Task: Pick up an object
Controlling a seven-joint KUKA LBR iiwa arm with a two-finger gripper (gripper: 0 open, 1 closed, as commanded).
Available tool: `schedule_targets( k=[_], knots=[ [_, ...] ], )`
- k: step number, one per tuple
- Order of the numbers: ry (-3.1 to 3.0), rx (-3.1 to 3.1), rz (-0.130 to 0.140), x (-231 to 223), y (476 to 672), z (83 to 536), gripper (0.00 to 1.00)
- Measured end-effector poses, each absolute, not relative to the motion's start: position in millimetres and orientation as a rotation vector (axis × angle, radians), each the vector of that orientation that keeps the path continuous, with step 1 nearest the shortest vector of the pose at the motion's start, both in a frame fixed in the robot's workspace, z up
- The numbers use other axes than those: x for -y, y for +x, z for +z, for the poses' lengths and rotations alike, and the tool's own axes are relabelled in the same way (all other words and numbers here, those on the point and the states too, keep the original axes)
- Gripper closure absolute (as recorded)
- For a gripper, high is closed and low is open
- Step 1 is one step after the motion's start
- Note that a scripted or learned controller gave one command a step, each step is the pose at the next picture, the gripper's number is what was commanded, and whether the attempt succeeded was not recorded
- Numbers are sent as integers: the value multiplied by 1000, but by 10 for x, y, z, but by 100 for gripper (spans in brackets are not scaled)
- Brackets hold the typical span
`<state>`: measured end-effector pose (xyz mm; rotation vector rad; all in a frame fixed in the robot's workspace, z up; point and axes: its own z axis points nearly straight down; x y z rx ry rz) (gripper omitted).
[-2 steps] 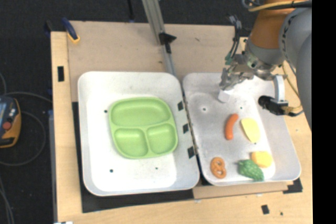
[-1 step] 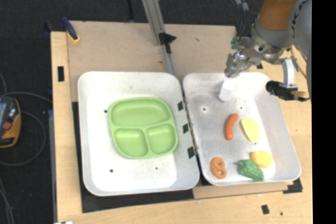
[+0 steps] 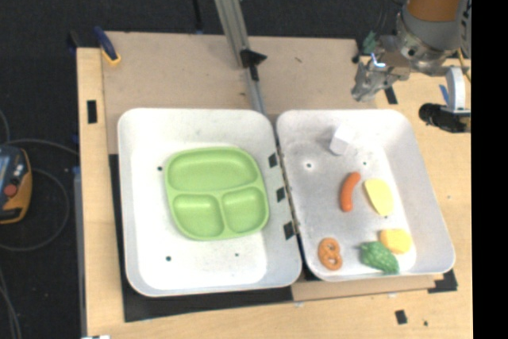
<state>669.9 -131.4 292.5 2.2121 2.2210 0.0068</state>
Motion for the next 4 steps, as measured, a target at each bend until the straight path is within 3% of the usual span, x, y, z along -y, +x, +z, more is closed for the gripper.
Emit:
schedule_targets(
  k=[4],
  knots=[
    [2215, -2228, -1, -755, 6504, 2517, 100]
  ],
)
